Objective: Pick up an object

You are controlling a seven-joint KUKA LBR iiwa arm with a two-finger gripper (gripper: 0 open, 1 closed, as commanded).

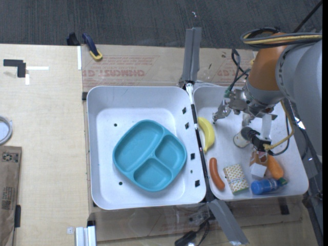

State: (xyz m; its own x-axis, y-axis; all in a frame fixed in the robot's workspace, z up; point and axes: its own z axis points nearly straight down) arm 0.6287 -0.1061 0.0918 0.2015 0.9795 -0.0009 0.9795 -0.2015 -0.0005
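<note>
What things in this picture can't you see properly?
All in the camera view:
- Right bin: its far right corner is hidden under the arm.
- Orange thing by the blue bottle: partly covered by its neighbours and too small to name.
- Round ring on the bench: cut off by the left edge.
- Brown package: cut off by the left edge, and its print is too small to read.

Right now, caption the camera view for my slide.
Arm above the right bin, where a banana, sausage and blue bottle lie; a blue tray sits in the left bin.
</note>
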